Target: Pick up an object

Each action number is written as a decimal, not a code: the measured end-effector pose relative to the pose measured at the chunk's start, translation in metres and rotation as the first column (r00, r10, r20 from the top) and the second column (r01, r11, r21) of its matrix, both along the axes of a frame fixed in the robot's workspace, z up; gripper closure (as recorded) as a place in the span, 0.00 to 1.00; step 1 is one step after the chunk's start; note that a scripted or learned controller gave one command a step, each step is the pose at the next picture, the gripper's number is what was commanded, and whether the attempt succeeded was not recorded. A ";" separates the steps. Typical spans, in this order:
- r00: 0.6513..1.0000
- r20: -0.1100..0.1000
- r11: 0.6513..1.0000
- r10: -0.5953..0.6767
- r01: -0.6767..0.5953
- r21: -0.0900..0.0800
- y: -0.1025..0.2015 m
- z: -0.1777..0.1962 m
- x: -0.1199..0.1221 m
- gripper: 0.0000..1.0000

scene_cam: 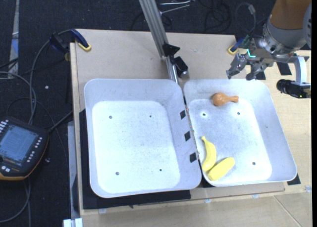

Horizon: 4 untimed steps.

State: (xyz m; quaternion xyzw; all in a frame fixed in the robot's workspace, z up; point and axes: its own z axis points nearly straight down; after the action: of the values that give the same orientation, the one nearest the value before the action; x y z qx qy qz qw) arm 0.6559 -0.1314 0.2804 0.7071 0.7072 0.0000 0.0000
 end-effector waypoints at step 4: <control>1.000 -0.005 1.000 0.000 0.000 0.001 0.001 -0.147 -0.012 0.00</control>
State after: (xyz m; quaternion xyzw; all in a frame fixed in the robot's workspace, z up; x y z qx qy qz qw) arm 0.6444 -0.1303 0.1336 0.7071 0.7072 -0.0016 -0.0021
